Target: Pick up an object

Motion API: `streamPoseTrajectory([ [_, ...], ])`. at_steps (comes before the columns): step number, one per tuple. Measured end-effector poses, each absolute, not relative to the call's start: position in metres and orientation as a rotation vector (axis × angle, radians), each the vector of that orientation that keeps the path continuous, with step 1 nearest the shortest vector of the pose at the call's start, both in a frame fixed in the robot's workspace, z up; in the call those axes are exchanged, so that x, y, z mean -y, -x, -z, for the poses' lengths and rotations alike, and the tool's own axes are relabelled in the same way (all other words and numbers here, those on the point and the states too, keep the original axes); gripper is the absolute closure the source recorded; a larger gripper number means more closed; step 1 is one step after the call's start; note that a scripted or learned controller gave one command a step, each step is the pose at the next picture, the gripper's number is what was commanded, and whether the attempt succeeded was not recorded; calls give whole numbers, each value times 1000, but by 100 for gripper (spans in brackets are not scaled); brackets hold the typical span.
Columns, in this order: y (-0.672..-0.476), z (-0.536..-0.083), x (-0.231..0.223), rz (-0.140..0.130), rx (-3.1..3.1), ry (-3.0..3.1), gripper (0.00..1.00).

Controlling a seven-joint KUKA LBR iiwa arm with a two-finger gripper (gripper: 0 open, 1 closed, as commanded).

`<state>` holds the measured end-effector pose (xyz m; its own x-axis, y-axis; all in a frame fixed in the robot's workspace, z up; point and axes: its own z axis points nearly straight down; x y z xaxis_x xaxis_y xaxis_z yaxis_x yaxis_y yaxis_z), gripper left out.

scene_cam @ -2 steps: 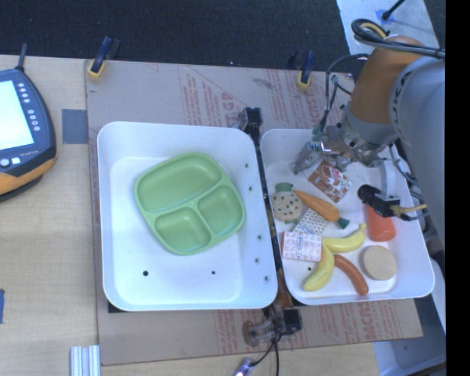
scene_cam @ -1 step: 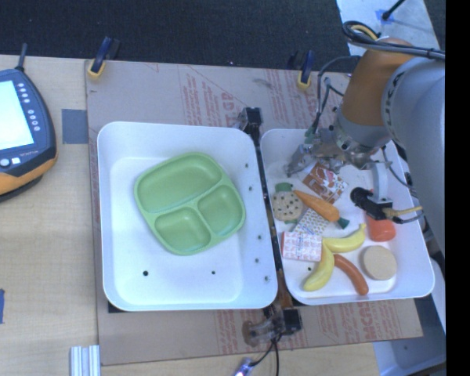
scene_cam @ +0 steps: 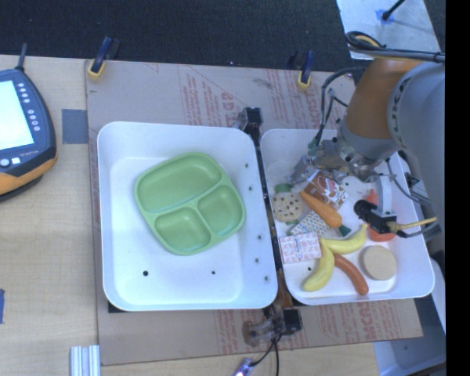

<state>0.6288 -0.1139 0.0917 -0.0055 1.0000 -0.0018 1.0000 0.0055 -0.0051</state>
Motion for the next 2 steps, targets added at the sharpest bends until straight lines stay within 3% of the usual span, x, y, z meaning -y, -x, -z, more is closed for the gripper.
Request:
streamPoseTrajectory([
  [1,-604,-92,121,-8,2226,2213,0],
  [2,-652,-143,172,-2,2223,2219,0],
])
